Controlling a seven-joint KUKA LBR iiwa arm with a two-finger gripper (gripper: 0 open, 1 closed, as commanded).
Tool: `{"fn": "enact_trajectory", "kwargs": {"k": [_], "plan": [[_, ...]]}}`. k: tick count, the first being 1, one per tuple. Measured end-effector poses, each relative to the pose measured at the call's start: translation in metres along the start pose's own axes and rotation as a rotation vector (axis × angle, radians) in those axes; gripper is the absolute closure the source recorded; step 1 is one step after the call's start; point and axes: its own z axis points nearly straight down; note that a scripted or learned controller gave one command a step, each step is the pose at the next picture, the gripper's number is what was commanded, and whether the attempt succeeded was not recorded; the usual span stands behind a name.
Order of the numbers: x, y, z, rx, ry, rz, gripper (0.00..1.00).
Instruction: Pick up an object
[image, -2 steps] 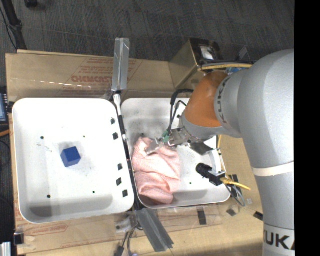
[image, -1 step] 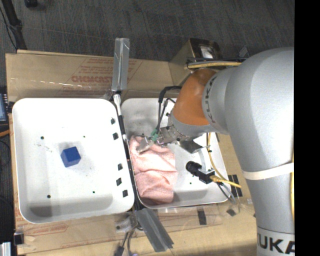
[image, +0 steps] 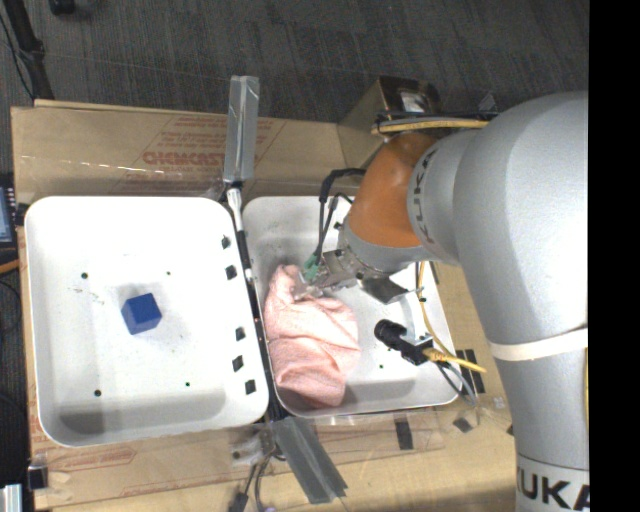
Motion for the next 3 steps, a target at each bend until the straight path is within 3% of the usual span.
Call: {"fn": "enact_trajectory", "kwargs": {"k": [1,2,3], "plan": [[-0.001,0.000,0.000,0.000,-0.001,0.001,0.00],[-0.001,0.000,0.000,0.000,-0.001,0.001,0.00],[-0.013,-0.035,0.011,-0.001,0.001,-0.014,0.00]]}}
